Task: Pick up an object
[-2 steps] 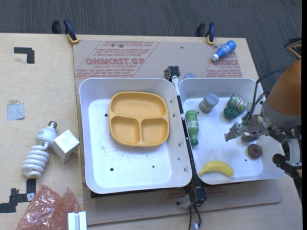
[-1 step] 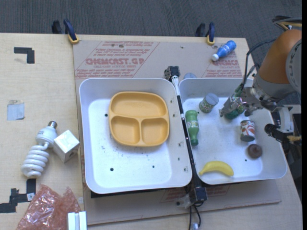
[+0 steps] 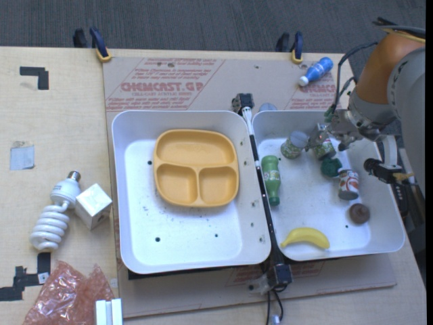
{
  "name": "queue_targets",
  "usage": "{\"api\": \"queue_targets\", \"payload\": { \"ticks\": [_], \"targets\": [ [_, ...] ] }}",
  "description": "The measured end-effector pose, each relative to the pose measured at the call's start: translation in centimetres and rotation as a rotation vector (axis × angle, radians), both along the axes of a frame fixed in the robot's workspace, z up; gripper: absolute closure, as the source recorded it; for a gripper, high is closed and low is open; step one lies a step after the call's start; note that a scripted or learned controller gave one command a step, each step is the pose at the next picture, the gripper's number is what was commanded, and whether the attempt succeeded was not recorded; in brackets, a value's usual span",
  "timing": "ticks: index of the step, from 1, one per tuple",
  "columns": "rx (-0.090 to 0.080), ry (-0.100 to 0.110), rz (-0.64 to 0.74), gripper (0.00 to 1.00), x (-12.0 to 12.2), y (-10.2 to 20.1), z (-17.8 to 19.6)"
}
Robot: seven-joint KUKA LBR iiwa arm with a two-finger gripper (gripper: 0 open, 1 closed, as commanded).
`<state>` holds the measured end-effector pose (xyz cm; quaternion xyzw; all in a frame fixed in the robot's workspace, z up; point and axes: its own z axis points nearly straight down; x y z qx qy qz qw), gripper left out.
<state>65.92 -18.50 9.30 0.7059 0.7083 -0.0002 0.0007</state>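
Note:
My gripper [image 3: 323, 143] hangs low over the back of the right bin [image 3: 379, 239], at the end of the grey arm with the orange band. It sits among a small grey-lidded jar [image 3: 295, 144] on its left and a dark green object [image 3: 330, 166] just in front of it. A small multicoloured thing lies right at the gripper tip, and whether it is gripped is unclear. Further forward lie a tipped can [image 3: 348, 184] and a brown round object [image 3: 358, 213]. A green bottle [image 3: 270, 179] rests along the bin's left wall, and a banana [image 3: 305, 238] lies at the front.
The left bin [image 3: 135, 249] holds a yellow divided tray [image 3: 196, 167]. A blue and white bottle [image 3: 316, 71] lies on the board behind the right bin. On the bench to the left are a spiral light bulb [image 3: 53, 215], a white cube [image 3: 93, 204] and a reddish crinkled bag [image 3: 67, 296].

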Motion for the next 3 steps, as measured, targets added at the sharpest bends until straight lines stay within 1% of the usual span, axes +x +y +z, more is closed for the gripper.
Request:
{"api": "queue_targets", "payload": {
  "ticks": [1,2,3],
  "targets": [
    [-0.002,-0.001,0.003,1.0,0.0,0.0,1.0],
    [0.0,0.0,-0.001,1.0,0.0,2.7,14.4],
    [0.0,0.0,-0.001,1.0,0.0,9.6,20.2]
  ]
}}
